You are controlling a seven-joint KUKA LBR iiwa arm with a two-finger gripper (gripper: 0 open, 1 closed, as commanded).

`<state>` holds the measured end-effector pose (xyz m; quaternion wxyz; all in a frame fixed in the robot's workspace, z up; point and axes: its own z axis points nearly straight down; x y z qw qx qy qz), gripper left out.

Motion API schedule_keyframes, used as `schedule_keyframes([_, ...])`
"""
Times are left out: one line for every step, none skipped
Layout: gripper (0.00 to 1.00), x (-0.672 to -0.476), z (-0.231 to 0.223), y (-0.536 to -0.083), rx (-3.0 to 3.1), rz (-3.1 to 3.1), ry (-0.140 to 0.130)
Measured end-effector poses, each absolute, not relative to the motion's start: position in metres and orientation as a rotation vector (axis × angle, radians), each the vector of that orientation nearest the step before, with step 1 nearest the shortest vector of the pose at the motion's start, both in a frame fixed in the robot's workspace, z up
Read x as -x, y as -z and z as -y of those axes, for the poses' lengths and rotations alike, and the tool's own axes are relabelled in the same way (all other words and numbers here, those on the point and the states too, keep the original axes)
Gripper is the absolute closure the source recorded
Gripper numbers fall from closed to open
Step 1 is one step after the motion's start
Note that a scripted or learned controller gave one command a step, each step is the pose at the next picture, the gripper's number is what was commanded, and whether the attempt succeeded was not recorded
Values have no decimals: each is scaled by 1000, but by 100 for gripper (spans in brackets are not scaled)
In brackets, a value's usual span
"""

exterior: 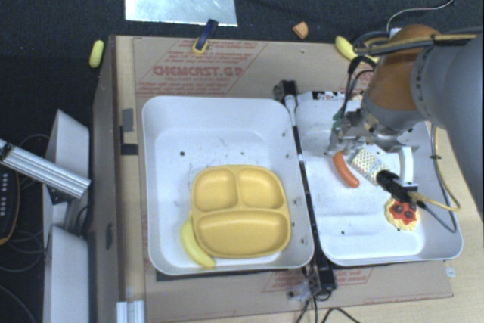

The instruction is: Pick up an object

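Lowered into the right white bin, the arm's two-finger gripper hangs just above the far end of an orange hot-dog-shaped toy, touching or not I cannot tell, its grip state hidden.

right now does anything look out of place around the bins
Yes. A yellow banana-like piece and a small orange chunk lie on the dark floor beyond the bench, outside both bins. In the left bin, a banana is wedged half under the yellow divided tray.
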<state>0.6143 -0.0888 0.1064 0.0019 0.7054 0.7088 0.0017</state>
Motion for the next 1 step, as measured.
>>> schedule_keyframes([100,-566,20,-185,-2217,-2224,-3])
